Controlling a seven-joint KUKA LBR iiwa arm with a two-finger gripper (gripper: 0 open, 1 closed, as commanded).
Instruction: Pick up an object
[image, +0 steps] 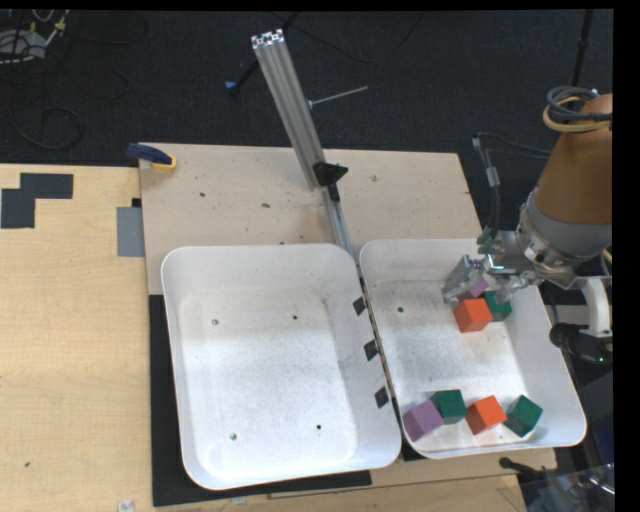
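Observation:
My gripper (478, 283) hangs over the upper part of the right bin (420, 270), at the end of the grey and orange arm that reaches in from the right. Directly below it lies an orange cube (472, 315). A green block (499, 309) touches that cube's right side. A small purple piece (479, 290) shows just above the cube, partly hidden by the gripper. Whether the gripper touches any of these three is unclear.
Along the right bin's near edge lie a purple cube (423, 418), a green cube (450, 404), an orange cube (486, 413) and another green cube (523, 414). The left bin (200, 300) sits beside it. A slanted aluminium post (300, 120) rises behind the bins.

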